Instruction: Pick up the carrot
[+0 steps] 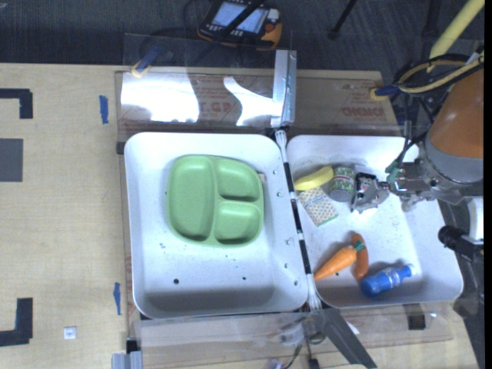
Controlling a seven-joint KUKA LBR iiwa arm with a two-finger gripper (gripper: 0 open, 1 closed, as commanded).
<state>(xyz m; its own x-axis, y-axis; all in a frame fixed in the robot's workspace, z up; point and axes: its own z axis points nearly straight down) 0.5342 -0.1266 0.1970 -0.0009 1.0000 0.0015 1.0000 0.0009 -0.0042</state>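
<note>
The orange carrot (344,259) with a green top lies in the right bin (430,229), near its front left, slanting up to the right. My gripper (366,192) hangs over the middle of that bin, above and slightly right of the carrot, and apart from it. Its dark fingers point left toward a small silver can (341,183); I cannot make out whether they are open or shut.
A yellow banana-like piece (314,179) and a patterned packet (317,206) lie at the right bin's back left. A blue bottle (387,278) rests just right of the carrot. The left bin (146,229) holds a green divided plate (214,199).
</note>
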